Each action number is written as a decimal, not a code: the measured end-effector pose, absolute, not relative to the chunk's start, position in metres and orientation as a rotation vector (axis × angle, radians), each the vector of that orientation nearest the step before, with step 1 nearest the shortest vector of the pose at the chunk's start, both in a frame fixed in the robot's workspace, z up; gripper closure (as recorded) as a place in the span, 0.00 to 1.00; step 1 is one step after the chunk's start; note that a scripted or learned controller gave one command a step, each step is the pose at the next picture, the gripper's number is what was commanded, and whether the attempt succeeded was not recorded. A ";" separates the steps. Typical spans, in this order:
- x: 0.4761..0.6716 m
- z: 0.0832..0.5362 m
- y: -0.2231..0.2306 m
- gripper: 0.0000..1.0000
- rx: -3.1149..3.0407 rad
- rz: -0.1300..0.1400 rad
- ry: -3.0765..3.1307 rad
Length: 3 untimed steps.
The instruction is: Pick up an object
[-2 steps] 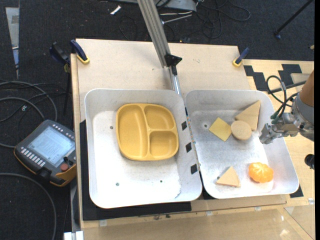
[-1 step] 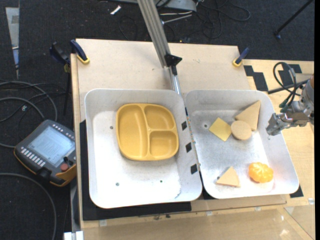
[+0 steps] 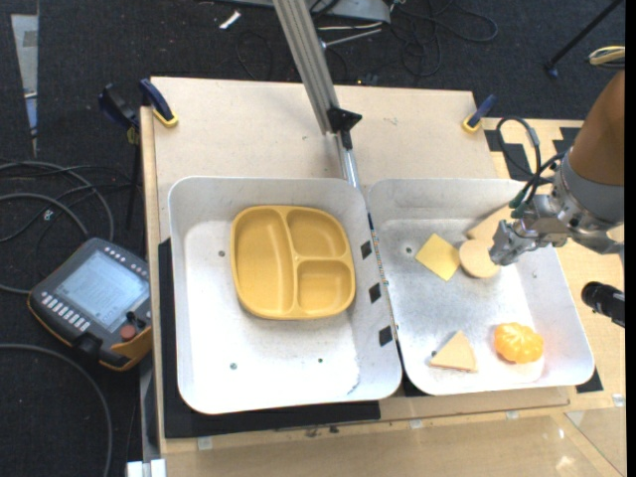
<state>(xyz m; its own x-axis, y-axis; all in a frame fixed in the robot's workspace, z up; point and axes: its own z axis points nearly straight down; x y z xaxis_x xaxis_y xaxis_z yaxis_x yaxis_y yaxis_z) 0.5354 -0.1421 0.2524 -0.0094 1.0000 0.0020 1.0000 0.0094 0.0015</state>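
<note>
The right bin holds a yellow cheese-like square, a pale round disc, a tan wedge and an orange fruit. My gripper hangs low over the disc's right edge, near the bin's middle, reaching in from the right. I cannot tell whether it touches the disc. The wrist and cables hide part of the bin's back right.
In the left bin sits a yellow divided plate. A slanted metal pole runs down to the seam between the bins. Clamps mark the bench's back corners, and a teach pendant lies on the floor at left.
</note>
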 end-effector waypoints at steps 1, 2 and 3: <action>0.539 0.239 -0.089 1.00 -2.211 -0.001 -2.229; 0.545 0.231 -0.036 1.00 -2.211 -0.001 -2.229; 0.546 0.223 0.020 1.00 -2.211 0.000 -2.228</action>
